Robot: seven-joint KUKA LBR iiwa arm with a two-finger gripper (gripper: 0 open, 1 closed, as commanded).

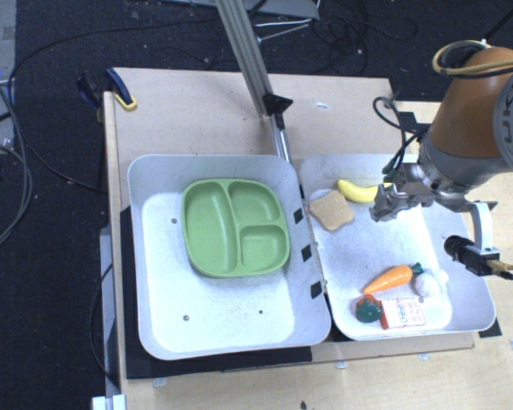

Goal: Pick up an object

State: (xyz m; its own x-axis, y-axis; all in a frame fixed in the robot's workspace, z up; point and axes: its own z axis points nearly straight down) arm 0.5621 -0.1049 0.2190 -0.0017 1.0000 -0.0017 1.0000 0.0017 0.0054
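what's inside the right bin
The right bin holds a banana, bread slice, carrot, red carton and a green item. The arm covers its far corner.

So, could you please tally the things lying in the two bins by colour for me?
Green: 2, the divided plate and a small green piece
Yellow: 1, the banana
Tan: 1, the bread slice
Orange: 1, the carrot
Red and white: 1, the small carton
White: 1, a small round thing
Total: 7
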